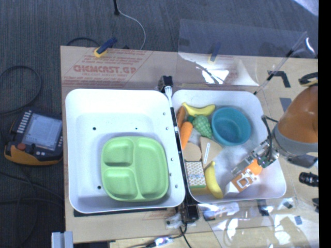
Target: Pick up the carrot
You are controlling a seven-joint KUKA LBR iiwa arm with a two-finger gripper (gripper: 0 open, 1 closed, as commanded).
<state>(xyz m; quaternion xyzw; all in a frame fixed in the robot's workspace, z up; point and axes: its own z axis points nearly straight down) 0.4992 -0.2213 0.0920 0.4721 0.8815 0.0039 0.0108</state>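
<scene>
camera view, looking down at a slant. two white bins side by side on the bench. left bin [77, 138] holds a green divided plate [135, 168], three compartments, sitting low and toward the right of the bin. right bin [269, 187] is the crowded one. the carrot [185, 134] lies along that bin's left wall, orange, roughly upright in the picture, its top end tucked under a banana [199, 109] near the far left corner. a green bumpy item [202, 126] is just right of the carrot, touching or nearly so, can't tell what it is. blue bowl [231, 125] sits in the far right part of the bin. below the carrot a tan rounded piece [193, 151], then a small patterned box [195, 173], then a second banana [212, 180] curving toward the near wall.

my arm [302, 123] comes in from the right, orange band and grey wrist, cut off at the frame side. my pincer [257, 156] is low over the near right part of the right bin, well apart from the carrot, with the bowl and second banana between us in the spread. just below the tips is a small orange and white carton [243, 179]; it looks beside them, maybe touching, not clearly between them. metal parts blur together there, so i can't tell if the pincer is spread or pressed together.

left of the bench, on the carpet, a handheld pendant with a screen [36, 136], cable partly cut off.
</scene>
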